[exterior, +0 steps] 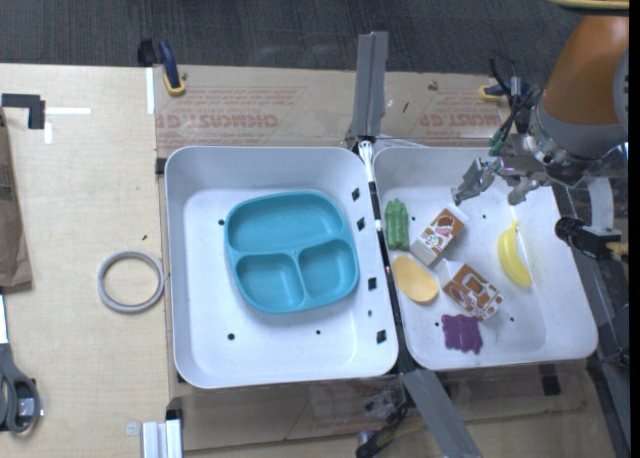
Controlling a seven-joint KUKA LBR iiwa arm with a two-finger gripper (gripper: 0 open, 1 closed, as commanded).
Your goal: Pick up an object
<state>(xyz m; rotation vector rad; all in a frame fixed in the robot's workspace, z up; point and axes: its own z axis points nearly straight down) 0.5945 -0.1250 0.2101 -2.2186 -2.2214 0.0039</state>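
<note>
Two fingers of the gripper (497, 182) stand spread apart with nothing between them, poised over the upper part of the right bin (560, 341). Just below it in that bin lie a small carton (439, 236), a yellow banana (514, 257), a green piece (397, 223), an orange slice (415, 279), a brown-and-white packet (472, 291) and a purple piece (461, 332). Beside it, the left bin (195, 326) holds a blue divided tray (290, 250). On the bench (70, 196) lies a grey ring (130, 280).
</note>
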